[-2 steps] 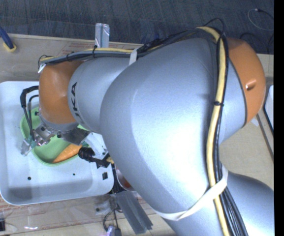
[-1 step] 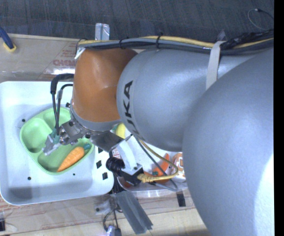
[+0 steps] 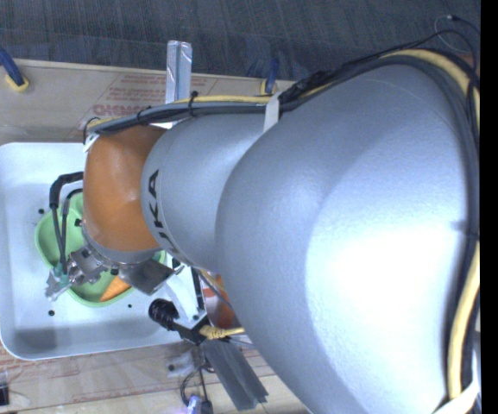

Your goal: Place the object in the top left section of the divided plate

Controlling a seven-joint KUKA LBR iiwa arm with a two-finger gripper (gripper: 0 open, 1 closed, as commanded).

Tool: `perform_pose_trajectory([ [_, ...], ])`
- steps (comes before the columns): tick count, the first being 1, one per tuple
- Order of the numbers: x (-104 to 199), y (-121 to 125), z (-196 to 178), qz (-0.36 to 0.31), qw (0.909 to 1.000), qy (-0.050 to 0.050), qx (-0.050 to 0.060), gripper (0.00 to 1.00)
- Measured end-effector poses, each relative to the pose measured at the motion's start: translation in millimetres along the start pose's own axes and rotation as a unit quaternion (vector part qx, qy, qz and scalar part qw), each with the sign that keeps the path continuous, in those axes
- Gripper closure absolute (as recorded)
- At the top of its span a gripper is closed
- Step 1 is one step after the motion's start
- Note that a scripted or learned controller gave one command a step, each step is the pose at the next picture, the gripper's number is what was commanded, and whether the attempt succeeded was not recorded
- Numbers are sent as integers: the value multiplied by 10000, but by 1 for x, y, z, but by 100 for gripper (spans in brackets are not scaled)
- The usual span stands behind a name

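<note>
Looming nearest the lens, the grey KUKA arm (image 3: 335,231) covers most of the camera view, its yellow and black cables running along its upper edge. Beyond it, the orange band (image 3: 115,197) above the wrist hangs over the left white bin (image 3: 11,231). Below the band the gripper (image 3: 67,279) sits low over the green divided plate (image 3: 48,235), which rests in that bin; the wrist hides the bulk of the plate, leaving its left rim and a strip of its lower edge showing.

Whether the tool is clenched or released cannot be told from this angle, as the metal parts at its tip blur together.

An orange piece (image 3: 115,290) peeks out at the plate's lower edge, just beside the wrist housing. It may be the object, though too little of it shows to name it or to say which section it lies in. Judging by its small visible size and flat colour, it is probably a light plastic or foam toy: easy to lift, smooth enough to slip, not fragile. A pinch across its narrowest part, near the middle, would likely hold best.

Wooden boards (image 3: 128,89) frame the bin behind, with a blue clamp (image 3: 11,65) at the far left corner.
</note>
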State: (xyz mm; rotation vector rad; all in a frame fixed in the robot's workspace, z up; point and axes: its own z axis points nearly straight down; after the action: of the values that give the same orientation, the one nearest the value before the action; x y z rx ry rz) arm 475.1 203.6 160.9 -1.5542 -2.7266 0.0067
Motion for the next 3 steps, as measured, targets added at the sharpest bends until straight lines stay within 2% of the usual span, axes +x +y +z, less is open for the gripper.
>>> perform_pose_trajectory([
  [1, 0, 8, -11, -233, 9997, -3, -11, 0],
  [2, 3, 9, 22, -671, 9977, 3, 1, 0],
  [3, -14, 34, 33, -1102, 9939, -5, -19, 0],
])
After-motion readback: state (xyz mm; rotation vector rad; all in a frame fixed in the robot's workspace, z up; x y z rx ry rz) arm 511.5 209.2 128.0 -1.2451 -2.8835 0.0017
